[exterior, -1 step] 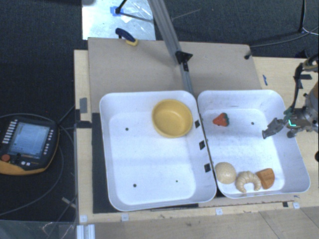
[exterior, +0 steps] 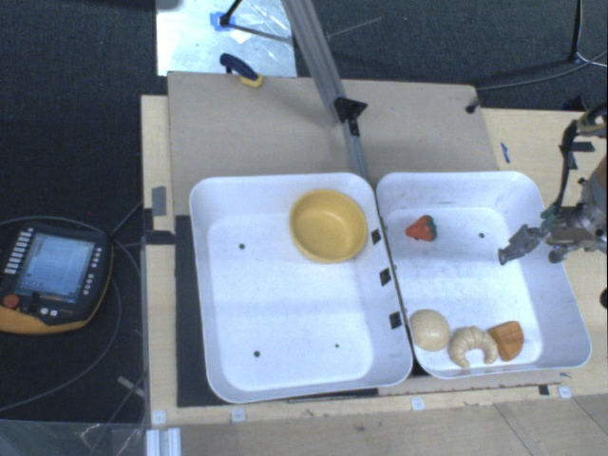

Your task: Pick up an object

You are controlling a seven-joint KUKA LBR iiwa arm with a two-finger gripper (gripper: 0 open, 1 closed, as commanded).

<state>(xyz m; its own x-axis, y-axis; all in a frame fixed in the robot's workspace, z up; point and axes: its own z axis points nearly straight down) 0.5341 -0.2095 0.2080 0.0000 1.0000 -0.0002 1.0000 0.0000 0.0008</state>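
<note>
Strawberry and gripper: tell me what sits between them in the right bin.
Nothing sits there. In the camera view, the stretch between the strawberry and the gripper is bare white floor of the right bin.

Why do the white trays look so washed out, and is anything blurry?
In the camera view, the right bin and left bin glare bright white under overhead light; the hand looks soft and slightly blurred; the yellow bowl stays fairly sharp.
</note>
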